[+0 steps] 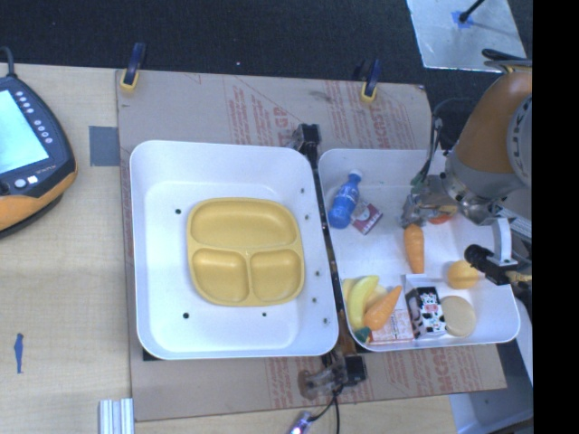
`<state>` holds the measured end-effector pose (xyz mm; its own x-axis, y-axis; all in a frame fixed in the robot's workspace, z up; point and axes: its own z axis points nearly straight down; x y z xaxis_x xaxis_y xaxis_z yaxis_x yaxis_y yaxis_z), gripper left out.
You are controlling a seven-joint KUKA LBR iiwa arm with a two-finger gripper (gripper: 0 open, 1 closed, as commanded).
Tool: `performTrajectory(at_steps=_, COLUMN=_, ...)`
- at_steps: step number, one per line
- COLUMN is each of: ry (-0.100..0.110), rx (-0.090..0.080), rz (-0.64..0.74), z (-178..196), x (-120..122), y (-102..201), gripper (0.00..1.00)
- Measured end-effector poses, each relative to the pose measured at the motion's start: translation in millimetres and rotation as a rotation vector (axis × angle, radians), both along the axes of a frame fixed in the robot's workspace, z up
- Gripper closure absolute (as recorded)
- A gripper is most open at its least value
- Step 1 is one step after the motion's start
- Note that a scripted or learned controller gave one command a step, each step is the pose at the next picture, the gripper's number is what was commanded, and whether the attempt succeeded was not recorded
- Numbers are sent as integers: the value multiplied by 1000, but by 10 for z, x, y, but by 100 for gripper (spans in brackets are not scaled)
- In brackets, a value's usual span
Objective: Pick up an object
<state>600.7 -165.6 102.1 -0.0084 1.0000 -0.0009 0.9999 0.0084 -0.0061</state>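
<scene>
Carrot (413, 248) just below hand (422, 213) | grip: cannot tell | bottle (344, 201) left

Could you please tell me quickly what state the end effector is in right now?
End effector: low in the right-hand shallow white bin, just above the upright orange plastic carrot; open or closed cannot be told.

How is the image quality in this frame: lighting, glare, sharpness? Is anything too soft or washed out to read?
Camera view: lighting is even and bright, shadows soft; the white bins run close to washed out, though the yellow divided plate reads clearly. The handheld screen at far left glares pale. Overall focus is slightly soft; the claw is dark and cluttered against the arm, its detail unreadable, and print on the small cartons is illegible.
</scene>
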Motion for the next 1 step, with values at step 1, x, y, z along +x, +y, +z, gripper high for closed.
performTrajectory(at_steps=1, ry=-4, rx=3, rz=-5, z=812, x=-4, y=669, gripper=100)
